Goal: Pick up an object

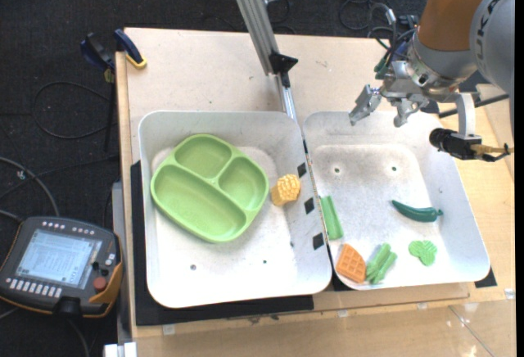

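Observation:
My gripper hangs open above the far edge of the right bin, with nothing between its fingers. In that bin lie a dark green pepper, a light green leaf-shaped piece, a green bean pod, an orange waffle piece and a green stick along the left wall. The left bin holds a green divided plate and a yellow corn piece beside it. All these objects lie well below and nearer than the gripper.
A slanted metal pole rises behind the bins. A clamp sits at the bench's far left corner. A teach pendant lies on the floor at left. Cables run along the arm at right.

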`<control>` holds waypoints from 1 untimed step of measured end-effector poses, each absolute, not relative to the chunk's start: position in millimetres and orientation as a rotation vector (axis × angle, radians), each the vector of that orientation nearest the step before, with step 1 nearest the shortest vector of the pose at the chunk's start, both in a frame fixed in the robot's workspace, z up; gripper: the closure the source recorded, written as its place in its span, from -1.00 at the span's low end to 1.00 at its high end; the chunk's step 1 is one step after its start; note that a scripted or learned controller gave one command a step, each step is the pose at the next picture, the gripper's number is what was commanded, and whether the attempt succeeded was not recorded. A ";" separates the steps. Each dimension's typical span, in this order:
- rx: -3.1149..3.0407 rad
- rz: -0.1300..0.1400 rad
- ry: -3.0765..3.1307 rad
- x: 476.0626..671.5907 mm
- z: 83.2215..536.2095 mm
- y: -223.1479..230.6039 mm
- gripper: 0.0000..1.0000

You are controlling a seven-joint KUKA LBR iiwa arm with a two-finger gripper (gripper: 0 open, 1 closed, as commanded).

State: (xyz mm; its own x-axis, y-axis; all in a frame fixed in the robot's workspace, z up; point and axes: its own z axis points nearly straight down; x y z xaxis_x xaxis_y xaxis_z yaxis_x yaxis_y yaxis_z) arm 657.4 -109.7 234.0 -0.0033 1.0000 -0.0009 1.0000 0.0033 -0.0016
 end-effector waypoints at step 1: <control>-2.221 0.009 -2.213 631.4 105.8 -159.4 -1.00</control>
